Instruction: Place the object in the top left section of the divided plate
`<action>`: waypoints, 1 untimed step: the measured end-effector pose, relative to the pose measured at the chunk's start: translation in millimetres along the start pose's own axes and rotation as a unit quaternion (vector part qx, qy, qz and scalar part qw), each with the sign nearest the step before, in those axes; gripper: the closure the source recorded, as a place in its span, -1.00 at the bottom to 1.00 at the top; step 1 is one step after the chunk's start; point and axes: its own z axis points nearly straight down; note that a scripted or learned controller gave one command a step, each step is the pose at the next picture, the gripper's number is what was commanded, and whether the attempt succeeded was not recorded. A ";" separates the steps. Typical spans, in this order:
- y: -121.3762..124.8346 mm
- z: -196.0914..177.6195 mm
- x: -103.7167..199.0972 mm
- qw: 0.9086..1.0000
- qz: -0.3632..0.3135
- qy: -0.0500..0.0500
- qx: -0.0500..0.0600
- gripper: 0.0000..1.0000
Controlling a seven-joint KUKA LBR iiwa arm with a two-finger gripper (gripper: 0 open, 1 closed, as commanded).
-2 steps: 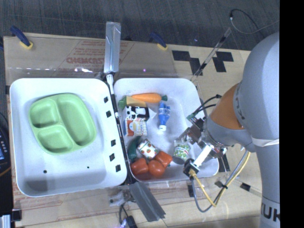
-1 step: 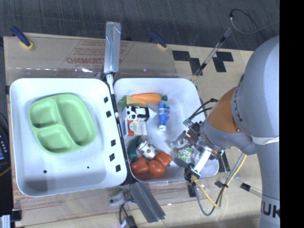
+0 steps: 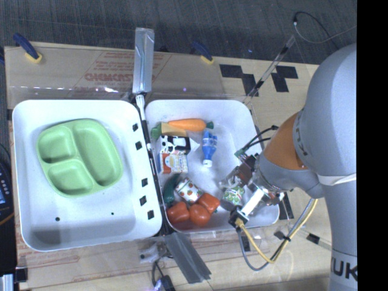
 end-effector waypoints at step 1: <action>-0.2 0.5 -0.1 0.990 0.141 0.000 0.000 -1.00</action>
